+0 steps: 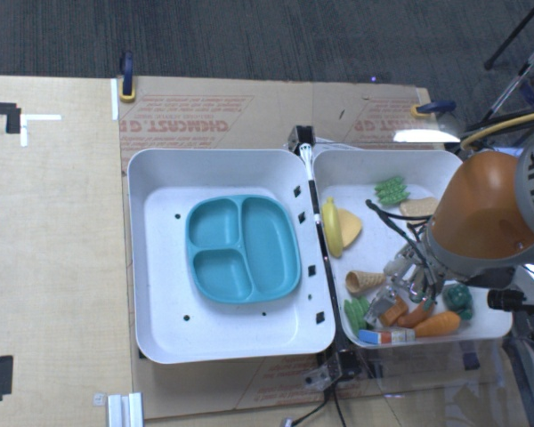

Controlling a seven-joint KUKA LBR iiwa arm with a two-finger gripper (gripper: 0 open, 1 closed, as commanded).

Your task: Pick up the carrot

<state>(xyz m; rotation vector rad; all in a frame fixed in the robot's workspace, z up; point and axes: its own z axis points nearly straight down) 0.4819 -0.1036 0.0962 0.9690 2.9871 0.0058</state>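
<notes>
My end effector [409,285] is down in the right bin [481,327], among the toy food at its near edge; I can't tell how it stands. The carrot [438,325] lies against the bin's near wall, just right of the end effector, beside a dark green piece [458,301]. A teal divided plate [243,248] sits in the left bin [151,265].
</notes>
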